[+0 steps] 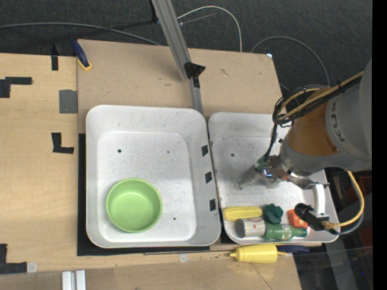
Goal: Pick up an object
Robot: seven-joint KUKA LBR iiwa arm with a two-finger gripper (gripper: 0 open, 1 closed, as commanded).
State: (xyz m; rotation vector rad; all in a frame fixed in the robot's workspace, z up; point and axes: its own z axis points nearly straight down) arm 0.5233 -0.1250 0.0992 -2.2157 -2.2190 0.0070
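Approach step: the gripper (249, 177) hangs over the right bin (242, 128), fingers spread and holding nothing, while the corn cob (242, 212) lies near the front wall; next, judged, a descent onto it.

A tan wooden bench (139, 77) with black tape marks (59, 142) stands on dark carpet (290, 11) crossed by thin cables (211, 11).

Along the near edge of my right bin (242, 125) lie a corn cob (242, 212), a green bottle (284, 232), a white can (250, 228), perhaps a green toy (273, 211).
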